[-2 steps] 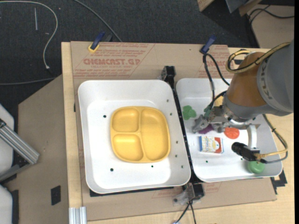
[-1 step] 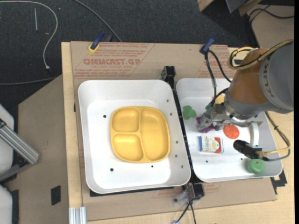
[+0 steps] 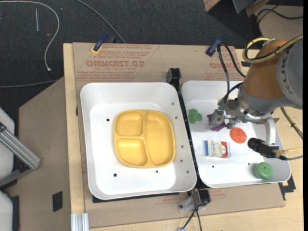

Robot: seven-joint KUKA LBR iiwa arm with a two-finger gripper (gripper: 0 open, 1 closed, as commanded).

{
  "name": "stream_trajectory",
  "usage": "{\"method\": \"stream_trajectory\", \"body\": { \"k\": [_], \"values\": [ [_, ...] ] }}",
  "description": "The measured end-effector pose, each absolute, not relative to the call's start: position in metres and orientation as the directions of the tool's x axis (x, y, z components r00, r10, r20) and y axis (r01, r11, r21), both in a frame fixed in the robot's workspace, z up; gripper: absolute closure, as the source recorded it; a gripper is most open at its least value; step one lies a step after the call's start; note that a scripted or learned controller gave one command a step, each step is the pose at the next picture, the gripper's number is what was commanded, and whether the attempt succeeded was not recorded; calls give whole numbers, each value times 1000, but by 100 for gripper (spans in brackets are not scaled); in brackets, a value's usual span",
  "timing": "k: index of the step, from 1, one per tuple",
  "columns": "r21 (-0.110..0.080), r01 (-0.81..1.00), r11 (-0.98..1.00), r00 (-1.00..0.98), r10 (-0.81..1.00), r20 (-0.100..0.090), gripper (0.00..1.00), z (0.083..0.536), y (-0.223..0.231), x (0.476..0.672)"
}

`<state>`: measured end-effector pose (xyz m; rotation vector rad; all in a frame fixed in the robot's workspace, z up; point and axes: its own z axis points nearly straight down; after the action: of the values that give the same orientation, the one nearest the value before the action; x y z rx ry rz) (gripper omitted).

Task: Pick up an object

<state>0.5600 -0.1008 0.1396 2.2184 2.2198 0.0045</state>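
Note:
My gripper (image 3: pixel 218 120) reaches down into the right bin (image 3: pixel 211 174), just under the grey and orange wrist. A small purple object (image 3: pixel 217 125) sits right at its fingertips. An orange-red round object (image 3: pixel 238 135) lies just to the right of it. A green leafy piece (image 3: pixel 194 115) lies to the left, near the bin's left wall. A small white and blue carton (image 3: pixel 217 149) lies below the gripper. A green round object (image 3: pixel 263 170) sits in the bin's lower right corner.
The left bin (image 3: pixel 96 105) holds a yellow divided plate (image 3: pixel 144 138). A black fitting with a cable (image 3: pixel 262 147) sticks out over the right bin's right side. Clamps sit between the bins at the top (image 3: pixel 173 75) and bottom (image 3: pixel 199 196).

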Motion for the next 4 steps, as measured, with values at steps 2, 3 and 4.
{"method": "stream_trajectory", "body": {
  "k": [2, 3, 4],
  "values": [
    [8, 1000, 2, -2, 1000, -1, 100, 247, -103, 565],
    [4, 1000, 7, -7, 1000, 2, 100, 253, -49, 567],
    [-4, 1000, 6, -6, 1000, 3, 100, 239, 7, 567]
  ]
}}
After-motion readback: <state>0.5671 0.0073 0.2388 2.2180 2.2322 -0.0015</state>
